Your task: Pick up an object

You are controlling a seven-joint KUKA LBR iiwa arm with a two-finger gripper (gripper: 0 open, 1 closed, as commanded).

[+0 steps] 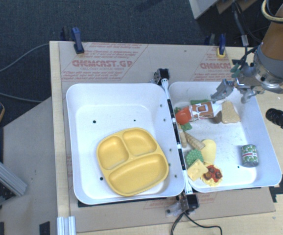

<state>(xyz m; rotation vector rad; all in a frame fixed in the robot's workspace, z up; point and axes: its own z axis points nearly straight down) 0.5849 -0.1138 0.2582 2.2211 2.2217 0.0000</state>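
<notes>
Nearest, the yellow three-compartment plastic plate (pixel 132 161) sits aside; the gripper (pixel 234 88), seemingly spread and empty, should descend squarely over the tan bread-like slice (pixel 229 113) before closing.

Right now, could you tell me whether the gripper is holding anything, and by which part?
Nothing is held: the gripper hangs above the right bin, with nothing between its jaws.

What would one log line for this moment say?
gripper: above right bin's far side, over bread slice | yellow tray: left bin | pick: not yet
</notes>
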